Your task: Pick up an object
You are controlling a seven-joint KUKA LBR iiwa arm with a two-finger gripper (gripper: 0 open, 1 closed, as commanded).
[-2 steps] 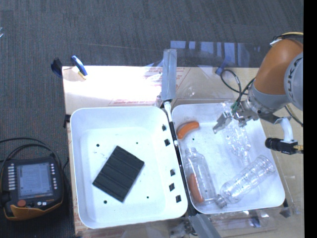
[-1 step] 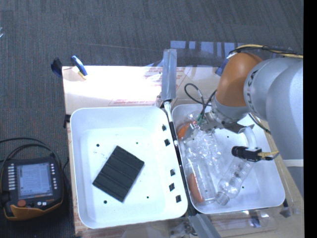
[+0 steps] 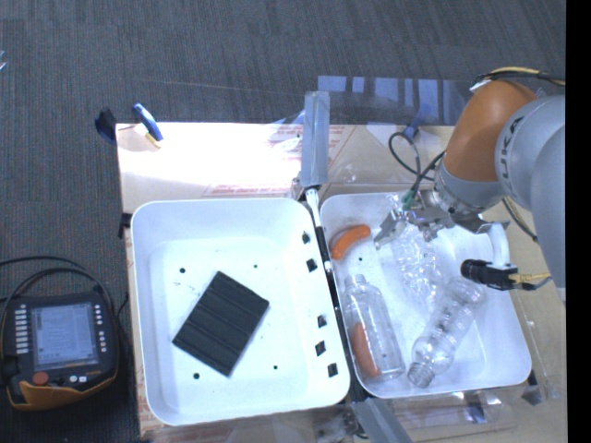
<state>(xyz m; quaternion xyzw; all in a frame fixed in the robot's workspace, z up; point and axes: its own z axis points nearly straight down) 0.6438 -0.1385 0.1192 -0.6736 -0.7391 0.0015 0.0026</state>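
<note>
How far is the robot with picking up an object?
Nothing looks picked yet. The gripper is low in the right bin, near the orange sausage-shaped piece and a clear bottle. Nothing is visibly between its fingers. Grasping and lifting remain.

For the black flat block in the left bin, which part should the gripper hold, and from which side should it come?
Probably from straight above, closing across the two long edges of the black ridged block. It lies flat and slanted on the left bin floor with free space all around, and only its narrower width looks graspable.
</note>
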